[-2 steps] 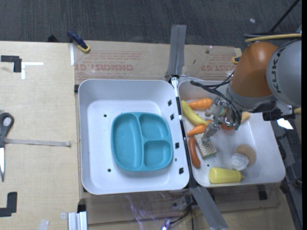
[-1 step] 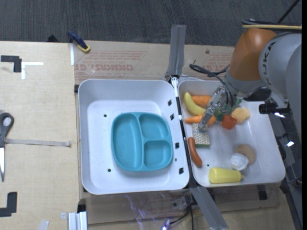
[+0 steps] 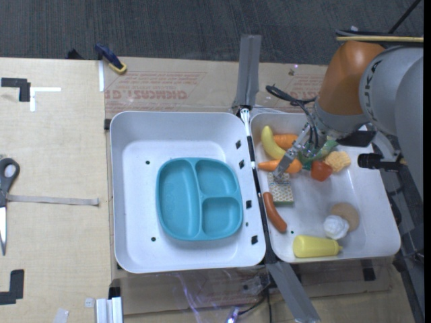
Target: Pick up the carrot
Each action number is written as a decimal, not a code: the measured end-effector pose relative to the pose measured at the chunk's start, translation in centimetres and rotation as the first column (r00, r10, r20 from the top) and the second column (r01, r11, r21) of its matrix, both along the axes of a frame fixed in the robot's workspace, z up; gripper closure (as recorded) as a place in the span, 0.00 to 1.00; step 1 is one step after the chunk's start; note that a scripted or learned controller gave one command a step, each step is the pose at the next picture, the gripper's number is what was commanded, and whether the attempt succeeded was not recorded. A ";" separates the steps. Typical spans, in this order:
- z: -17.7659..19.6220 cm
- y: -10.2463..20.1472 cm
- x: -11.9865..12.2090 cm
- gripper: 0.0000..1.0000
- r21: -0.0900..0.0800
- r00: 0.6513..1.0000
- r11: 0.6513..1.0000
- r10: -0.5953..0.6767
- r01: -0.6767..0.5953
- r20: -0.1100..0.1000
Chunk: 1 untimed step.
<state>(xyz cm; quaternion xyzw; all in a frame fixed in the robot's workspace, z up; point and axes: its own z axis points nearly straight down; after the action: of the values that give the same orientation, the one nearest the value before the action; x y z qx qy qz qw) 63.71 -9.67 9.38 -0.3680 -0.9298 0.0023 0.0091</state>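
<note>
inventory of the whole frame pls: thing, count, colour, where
plate: 1, blue, three compartments, in the left bin
left bin: 1, white, centre of the bench
right bin: 1, white, beside the left bin
banana: 1, yellow, top left of the right bin
carrot: 1, orange, below the banana, next to the gripper
sponge: 1, greenish, below the carrot
sausage: 1, red, left edge of the right bin
bottle: 1, yellow, lying at the front of the right bin
scissors: 1, grey, far left on the bench
clamp: 1, blue and yellow, top left
arm: 1, grey with an orange band, over the right bin
gripper: 1, down among the food by the carrot
</note>
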 end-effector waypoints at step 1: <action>1.2 0.1 0.4 1.00 -0.004 1.000 1.000 0.004 -0.004 0.020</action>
<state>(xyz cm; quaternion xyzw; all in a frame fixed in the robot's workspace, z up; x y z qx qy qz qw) 64.14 -9.57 10.57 -0.3663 -0.9305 0.0004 -0.0008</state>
